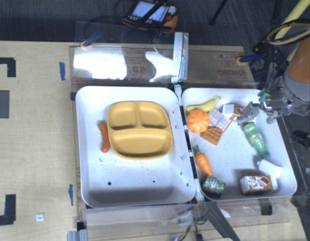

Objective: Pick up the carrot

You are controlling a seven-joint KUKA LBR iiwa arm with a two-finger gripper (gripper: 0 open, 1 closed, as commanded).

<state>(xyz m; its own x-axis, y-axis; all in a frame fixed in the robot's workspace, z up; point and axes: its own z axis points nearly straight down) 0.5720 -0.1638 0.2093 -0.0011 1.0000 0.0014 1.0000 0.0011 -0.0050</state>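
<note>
Table (34, 134) is light wood w/ two white bins side by side on it. Landmark = the carrot (202, 163), lying in the right bin (288, 177) hard against that bin's left wall, green top pointing up-frame, orange tip down-frame. Left bin (90, 185) sits just left of the carrot, across the divider; in it a yellow divided plate (140, 129) up-left of the carrot, and a sausage (104, 136) further left, touching the plate's left edge. Arm (298, 79), grey w/ orange band, is up-right of the carrot at the right bin's far corner; claw (258, 109) hangs well apart from the carrot, up and right of it, above the green bottle (255, 139); can't tell if it's released or clenched, nothing seen in it. Small pumpkin (197, 120) is directly up-frame of the carrot, near it; banana (205, 105) beyond that. Waffle (213, 134) is up-right of the carrot, beside the pumpkin, w/ a red-white packet (219, 120) above it. Brown bottle (256, 184) lies down-right of the carrot. Green can (213, 185) lies just below the carrot's tip, about touching.
</note>
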